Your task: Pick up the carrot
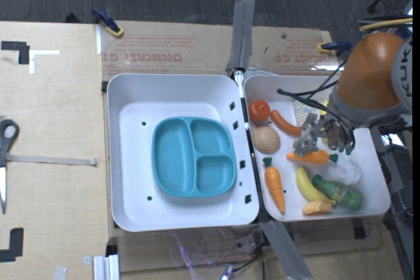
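Observation:
An orange carrot (pixel 274 188) with a green top lies along the left side of the right bin (pixel 374 206), pointing toward the front. A second, smaller orange carrot-like piece (pixel 310 157) with a green end lies across the bin's middle. My gripper (pixel 315 138) hangs just above and behind this smaller piece, close to it or touching it. The wrist and its metal parts hide how the two meet. The larger carrot lies well to the gripper's left and nearer the front.
The right bin also holds a tomato (pixel 260 111), a red sausage (pixel 285 122), a tan round bun (pixel 266 139), a banana (pixel 304 184), a green bottle (pixel 338 191) and a yellow corn piece (pixel 316 208). A teal divided plate (pixel 194 157) sits in the left bin (pixel 125 141).

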Tool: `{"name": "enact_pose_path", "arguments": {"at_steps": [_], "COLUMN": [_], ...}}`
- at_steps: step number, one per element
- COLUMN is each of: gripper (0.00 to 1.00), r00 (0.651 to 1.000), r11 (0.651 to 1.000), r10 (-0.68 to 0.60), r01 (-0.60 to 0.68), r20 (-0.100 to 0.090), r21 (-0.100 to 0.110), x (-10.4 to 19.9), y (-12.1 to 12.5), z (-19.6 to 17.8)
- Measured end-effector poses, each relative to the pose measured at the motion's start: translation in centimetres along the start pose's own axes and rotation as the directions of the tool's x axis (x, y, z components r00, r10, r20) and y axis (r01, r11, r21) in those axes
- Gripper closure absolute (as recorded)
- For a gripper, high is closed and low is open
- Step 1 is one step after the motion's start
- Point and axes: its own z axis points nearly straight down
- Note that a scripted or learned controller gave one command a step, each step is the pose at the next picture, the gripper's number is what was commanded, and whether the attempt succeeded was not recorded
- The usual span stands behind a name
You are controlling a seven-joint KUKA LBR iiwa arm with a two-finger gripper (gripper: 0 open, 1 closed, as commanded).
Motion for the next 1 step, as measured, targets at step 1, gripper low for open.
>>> {"name": "enact_pose_path", "arguments": {"at_steps": [1], "gripper": [0.0], "r00": [1.0], "r11": [1.0], "r10": [0.0], "r01": [0.0], "r20": [0.0], "r21": [0.0], "x": [0.0], "y": [0.0], "z": [0.0]}}
